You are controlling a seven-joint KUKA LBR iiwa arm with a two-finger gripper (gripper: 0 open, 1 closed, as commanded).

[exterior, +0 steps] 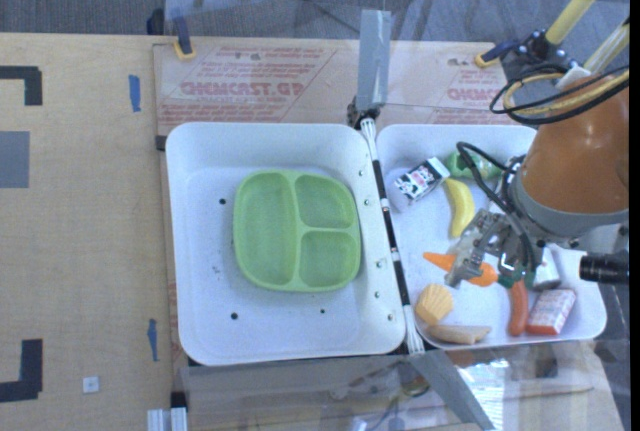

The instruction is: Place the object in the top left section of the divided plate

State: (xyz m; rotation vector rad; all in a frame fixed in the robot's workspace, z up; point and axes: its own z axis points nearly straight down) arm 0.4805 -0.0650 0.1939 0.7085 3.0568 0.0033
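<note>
The left bin (200, 319) carries the green divided plate (297, 230) at its middle, all sections bare. The gripper (470, 264) hangs low over the carrot (440, 260) mid right bin (590, 319); I cannot tell its grip. With banana (461, 206), sausage (517, 308) and bread (434, 302) crowding, a neighbour may be nudged or grabbed; wood bench (80, 219), grey carpet.

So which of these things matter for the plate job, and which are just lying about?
In the job:
divided plate, left bin
gripper, over the carrot, right bin

Lying about, right bin:
banana
milk carton
sausage
red-and-white packet
bread piece
</note>
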